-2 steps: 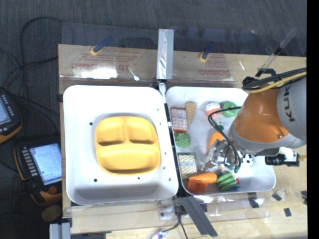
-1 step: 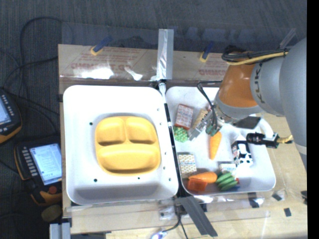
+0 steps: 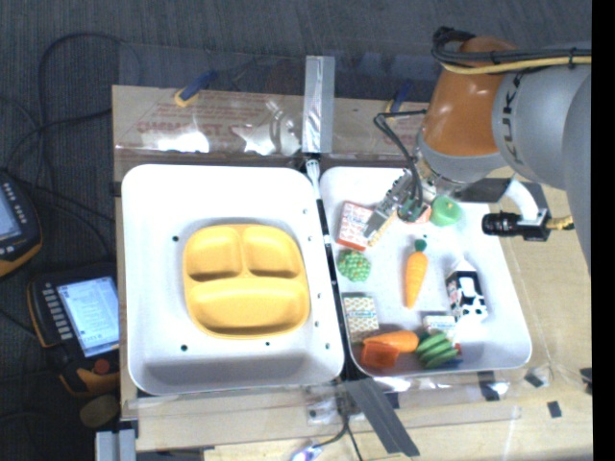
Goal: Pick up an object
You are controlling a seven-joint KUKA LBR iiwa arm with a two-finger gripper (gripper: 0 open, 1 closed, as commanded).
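In the right bin (image 3: 519, 339), near its back-left corner, the gripper (image 3: 392, 209) hangs over a small red-and-white packet (image 3: 354, 225), one finger (image 3: 377, 227) at the packet's right edge. Whether it is released or clenched, cannot tell. Packet looks light, flat, a bit slick; probably best pinched across its short sides. Toy carrot (image 3: 415, 273) lies just toward the front edge, apart.
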